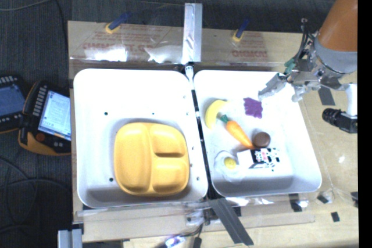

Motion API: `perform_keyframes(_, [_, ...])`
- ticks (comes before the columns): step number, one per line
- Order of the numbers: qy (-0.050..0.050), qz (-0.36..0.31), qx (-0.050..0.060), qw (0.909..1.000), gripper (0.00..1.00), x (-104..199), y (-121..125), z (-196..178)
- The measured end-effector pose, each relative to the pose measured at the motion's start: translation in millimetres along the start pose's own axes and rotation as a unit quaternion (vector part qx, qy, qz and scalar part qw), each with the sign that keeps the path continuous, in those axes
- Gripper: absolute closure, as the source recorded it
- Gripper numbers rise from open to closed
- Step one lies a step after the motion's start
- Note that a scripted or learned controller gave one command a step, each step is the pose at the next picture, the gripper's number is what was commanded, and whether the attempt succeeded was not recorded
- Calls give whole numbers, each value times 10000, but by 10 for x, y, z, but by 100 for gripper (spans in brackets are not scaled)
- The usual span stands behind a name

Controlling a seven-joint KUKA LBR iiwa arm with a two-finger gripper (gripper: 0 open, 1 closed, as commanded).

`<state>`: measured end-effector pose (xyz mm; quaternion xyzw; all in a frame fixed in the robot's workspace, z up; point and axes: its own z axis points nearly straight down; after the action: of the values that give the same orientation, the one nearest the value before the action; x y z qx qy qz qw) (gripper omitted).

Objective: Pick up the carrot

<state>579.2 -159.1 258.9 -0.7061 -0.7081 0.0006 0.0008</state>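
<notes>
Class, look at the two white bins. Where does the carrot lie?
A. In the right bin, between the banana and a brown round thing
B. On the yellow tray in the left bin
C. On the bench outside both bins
A: the carrot lies slantwise in the right bin, the banana at its green end and the brown round thing at its tip.

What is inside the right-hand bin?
The right bin holds the carrot, a yellow piece, a purple item, a brown ball, a fried egg and a black-and-white piece. Whatever lies under them is hidden.
</notes>
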Motion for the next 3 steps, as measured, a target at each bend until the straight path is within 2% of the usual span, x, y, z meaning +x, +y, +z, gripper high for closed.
perform_keyframes(1, [5, -357, 10, 9994, 0, 643, -112, 1335])
perform_keyframes(2, [8, -353, 13, 9994, 100, 640, -111, 1250])
perform_keyframes(3, [8, -353, 16, 9994, 0, 639, -112, 1251])
